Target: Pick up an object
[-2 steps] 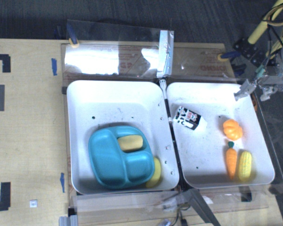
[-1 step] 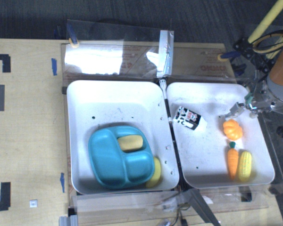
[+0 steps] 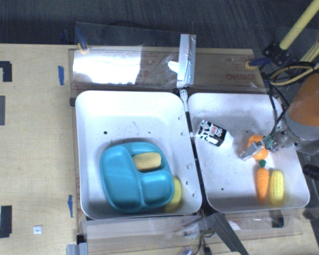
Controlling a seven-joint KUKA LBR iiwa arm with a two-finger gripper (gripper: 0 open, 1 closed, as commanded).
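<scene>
A single fixed camera is mounted above the bench (image 3: 26, 142), looking down at a slant. Both white bins, the left bin (image 3: 90, 116) and the right bin (image 3: 228, 108), occupy the frame's centre, at moderate range.

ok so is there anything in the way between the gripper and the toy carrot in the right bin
Nothing visible. The gripper hangs just above the carrot, beside a small orange piece. A corn cob lies against the carrot's right side, which could crowd the fingers.
</scene>
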